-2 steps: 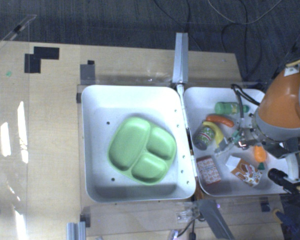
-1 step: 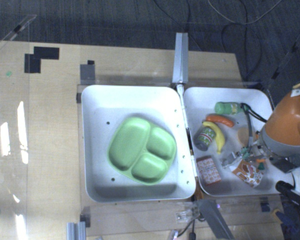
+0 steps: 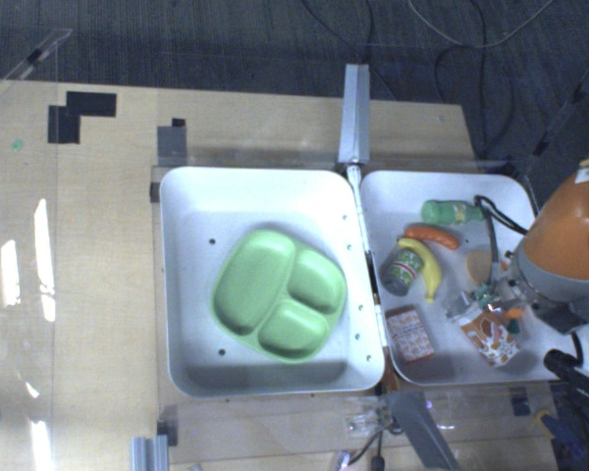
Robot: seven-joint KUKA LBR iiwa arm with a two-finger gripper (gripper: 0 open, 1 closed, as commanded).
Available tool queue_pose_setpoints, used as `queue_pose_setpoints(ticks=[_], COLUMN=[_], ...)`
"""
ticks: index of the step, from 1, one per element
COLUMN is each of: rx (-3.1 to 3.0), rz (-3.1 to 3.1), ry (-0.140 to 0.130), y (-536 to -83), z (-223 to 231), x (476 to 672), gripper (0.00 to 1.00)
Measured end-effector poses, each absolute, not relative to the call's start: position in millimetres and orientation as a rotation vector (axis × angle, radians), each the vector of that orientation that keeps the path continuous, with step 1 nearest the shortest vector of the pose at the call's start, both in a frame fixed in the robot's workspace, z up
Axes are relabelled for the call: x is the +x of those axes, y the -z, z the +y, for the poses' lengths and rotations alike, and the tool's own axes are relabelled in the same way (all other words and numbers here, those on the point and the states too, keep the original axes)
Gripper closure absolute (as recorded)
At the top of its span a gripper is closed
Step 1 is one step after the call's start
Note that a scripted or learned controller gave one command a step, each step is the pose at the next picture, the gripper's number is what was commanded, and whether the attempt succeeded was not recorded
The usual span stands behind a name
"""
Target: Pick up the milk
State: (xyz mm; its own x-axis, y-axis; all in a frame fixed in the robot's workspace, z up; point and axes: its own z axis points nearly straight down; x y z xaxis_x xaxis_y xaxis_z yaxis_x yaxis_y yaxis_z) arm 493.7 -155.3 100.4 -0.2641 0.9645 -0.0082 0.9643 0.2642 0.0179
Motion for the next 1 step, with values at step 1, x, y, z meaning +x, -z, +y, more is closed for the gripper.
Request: queue_pose_setpoints(ticks=[1], rx=[1.911], rz=[2.487], ry=[-0.004], y=[-128.9], z=[-166.4], x=[488.5], gripper=[1.00])
